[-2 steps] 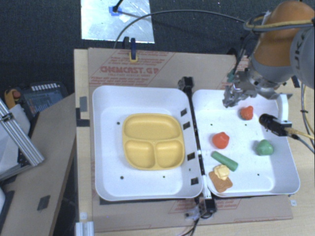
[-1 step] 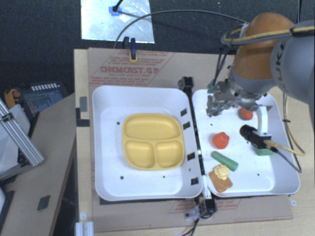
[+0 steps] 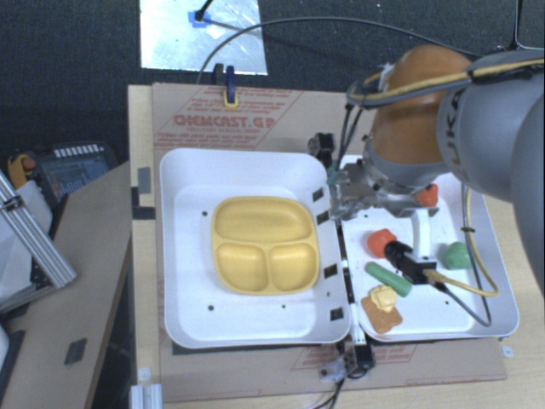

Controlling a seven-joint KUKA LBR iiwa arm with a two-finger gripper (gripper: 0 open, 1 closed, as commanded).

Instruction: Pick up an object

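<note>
1. The place reads as a robotics lab or test cell, not a home or a shop.
2. A grey industrial arm (image 3: 477,135) with an orange band reaches in from the right, trailing loose cables (image 3: 477,271).
3. Two shallow white bins (image 3: 183,228) sit side by side on a sheet of printed cardboard (image 3: 226,119) laid over the bench.
4. The bins hold toy-like test pieces: a yellow divided tray (image 3: 262,244) in one, small coloured plastic objects (image 3: 383,267) in the other.
5. A piece of aluminium framing (image 3: 34,237) and a handheld control pendant (image 3: 72,173) lie at the left.
6. A dark carpeted floor (image 3: 68,49) bears a shiny foil square (image 3: 203,24).
</note>
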